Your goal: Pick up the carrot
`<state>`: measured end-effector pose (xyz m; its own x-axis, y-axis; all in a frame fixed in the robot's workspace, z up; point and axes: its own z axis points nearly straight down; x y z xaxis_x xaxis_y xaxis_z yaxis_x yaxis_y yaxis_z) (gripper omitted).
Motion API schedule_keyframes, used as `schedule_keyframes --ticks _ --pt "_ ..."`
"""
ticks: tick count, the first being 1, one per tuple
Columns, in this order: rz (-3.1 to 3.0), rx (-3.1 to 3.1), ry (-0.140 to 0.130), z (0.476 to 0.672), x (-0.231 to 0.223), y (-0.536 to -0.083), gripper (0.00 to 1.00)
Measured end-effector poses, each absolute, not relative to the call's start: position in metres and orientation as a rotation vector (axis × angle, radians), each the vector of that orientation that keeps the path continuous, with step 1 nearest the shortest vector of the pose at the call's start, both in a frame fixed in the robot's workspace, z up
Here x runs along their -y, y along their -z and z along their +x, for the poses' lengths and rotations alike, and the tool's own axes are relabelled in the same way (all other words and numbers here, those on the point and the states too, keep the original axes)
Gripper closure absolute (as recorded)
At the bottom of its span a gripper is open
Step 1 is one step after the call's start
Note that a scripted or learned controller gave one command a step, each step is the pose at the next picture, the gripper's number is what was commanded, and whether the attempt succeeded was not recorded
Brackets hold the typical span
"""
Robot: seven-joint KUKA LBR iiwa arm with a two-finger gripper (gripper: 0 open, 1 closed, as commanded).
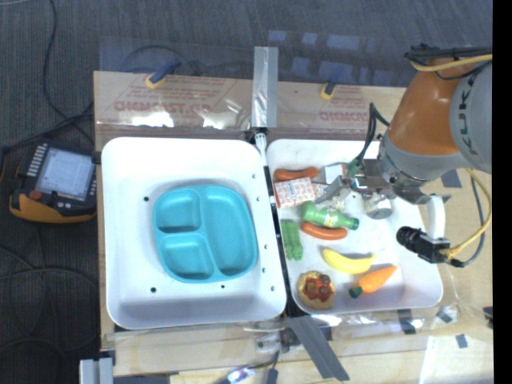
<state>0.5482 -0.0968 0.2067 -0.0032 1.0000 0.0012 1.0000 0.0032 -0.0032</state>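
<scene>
Carrot (374, 279): an orange toy carrot with a green tip, lying flat in the near right part of the right bin (416, 294), tilted so that the green end points toward the near left. It is free of the gripper and well apart from it. Just to its far left lies a yellow banana (347, 259); to its left, at the near edge of the same bin, sits a round red and yellow piece (317, 288).

Further items in the right bin: a green bottle (328, 215) resting across a sausage (324, 231), a second sausage (296, 174) at the far side, a small printed box (293, 190) beside it, and a green pickle (292, 239) along the left wall.

Gripper (346, 180): held over the far middle of the right bin, near the box and the bottle; whether it is parted or closed cannot be told, and nothing is seen held in it. The arm (436, 126) enters from the right.

Left bin (128, 214): contains a blue divided tray (205, 232). Both bins stand on the surface (184, 102).
</scene>
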Motion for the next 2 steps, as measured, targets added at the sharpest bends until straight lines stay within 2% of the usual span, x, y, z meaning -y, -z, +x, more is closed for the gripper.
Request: schedule_keyframes --ticks 1,2 --pt "-2.491 1.906 -0.004 0.517 0.119 -0.144 0.00" --pt "-2.736 1.538 -0.006 0.483 0.166 -0.152 0.00"
